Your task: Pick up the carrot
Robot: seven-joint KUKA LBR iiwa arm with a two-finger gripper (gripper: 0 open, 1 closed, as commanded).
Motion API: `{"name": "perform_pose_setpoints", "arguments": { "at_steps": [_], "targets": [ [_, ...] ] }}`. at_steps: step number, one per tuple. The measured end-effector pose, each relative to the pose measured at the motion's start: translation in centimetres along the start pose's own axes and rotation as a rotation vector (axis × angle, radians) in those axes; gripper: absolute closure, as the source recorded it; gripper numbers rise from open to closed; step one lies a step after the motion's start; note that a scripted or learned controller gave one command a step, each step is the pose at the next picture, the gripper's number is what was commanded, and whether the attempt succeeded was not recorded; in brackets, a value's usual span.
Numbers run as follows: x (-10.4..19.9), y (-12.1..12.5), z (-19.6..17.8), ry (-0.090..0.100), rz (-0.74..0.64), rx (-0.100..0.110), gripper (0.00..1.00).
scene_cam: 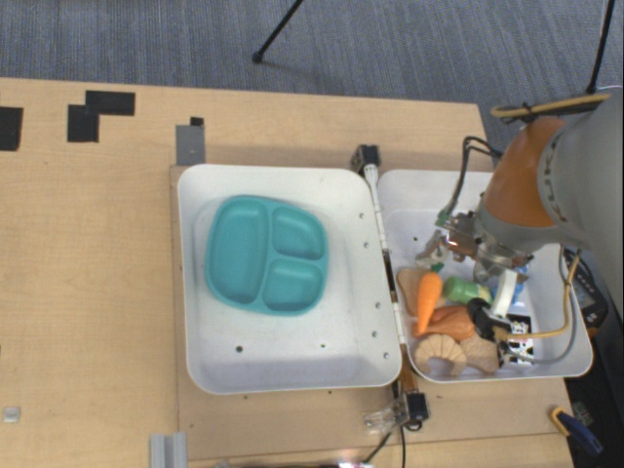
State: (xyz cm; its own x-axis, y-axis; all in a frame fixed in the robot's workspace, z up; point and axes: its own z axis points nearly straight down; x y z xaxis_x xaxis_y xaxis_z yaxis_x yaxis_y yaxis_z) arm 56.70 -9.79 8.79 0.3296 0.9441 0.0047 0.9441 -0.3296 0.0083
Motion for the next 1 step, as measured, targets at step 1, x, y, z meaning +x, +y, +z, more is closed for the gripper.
{"name": "perform_pose_setpoints", "arguments": {
  "at_steps": [1],
  "targets": [
    [-0.08, -3.64, -0.10, -0.001, 0.061, -0.005, 0.00]
  ]
}}
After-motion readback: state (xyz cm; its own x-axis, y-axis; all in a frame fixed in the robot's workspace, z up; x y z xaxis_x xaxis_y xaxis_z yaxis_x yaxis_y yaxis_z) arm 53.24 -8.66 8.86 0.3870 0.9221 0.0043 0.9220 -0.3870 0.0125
